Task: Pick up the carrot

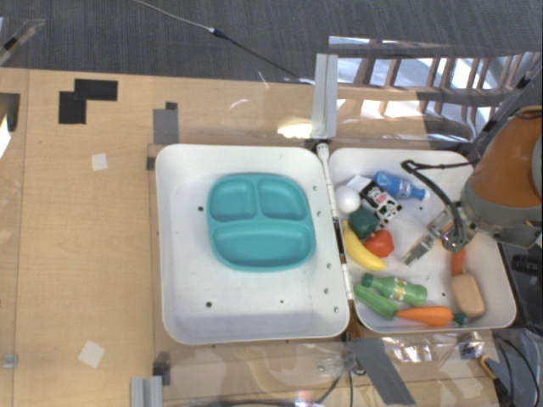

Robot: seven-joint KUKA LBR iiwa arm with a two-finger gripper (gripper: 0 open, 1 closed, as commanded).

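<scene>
Wooden bench, two white bins, arm in from the right.
We've got the carrot lying at the right bin's front edge, beside the green bottle; gripper hangs above, prongs apart, holding nothing.

I'm seeing a teal divided tray sitting in the left bin. In the right bin a banana, green bottle, blue bottle and bread roll are lying scattered.
</scene>
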